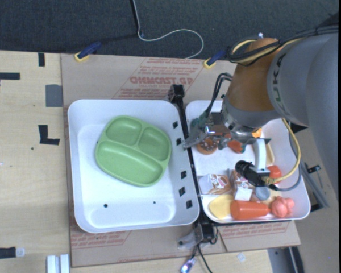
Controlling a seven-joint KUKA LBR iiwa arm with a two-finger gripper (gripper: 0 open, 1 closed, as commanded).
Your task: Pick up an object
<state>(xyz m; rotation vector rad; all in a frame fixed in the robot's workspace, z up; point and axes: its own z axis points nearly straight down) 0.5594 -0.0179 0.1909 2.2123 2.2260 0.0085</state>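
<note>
A: In the right bin (295, 131), near its left wall and toward the far edge, the tool (207, 136) hangs over a small brown piece (207, 147). Why there?

B: I judge that the arm (273, 78) is set for a pick from above. The wrist stands over the far half of this bin, so the tool can come straight down on what lies under it.

A: Is the tool spread or pressed together? Does it hold the piece?

B: I cannot tell. The wrist covers most of it, and the dark parts around it are blurred. I see nothing clearly pinched.

A: And the other things?

B: They lie crowded at the near edge of the right bin: an orange carrot (250, 210), a yellow piece (217, 207) beside it, a pink ball (282, 206) at the near right corner. The green plate (133, 150) lies alone in the left bin (79, 169), apart from the work.

A: Which way does the brown piece point?

B: It looks roundish and is partly hidden, so I can name no long axis. The carrot is clearer: its long axis runs along the near edge, left to right.
</note>
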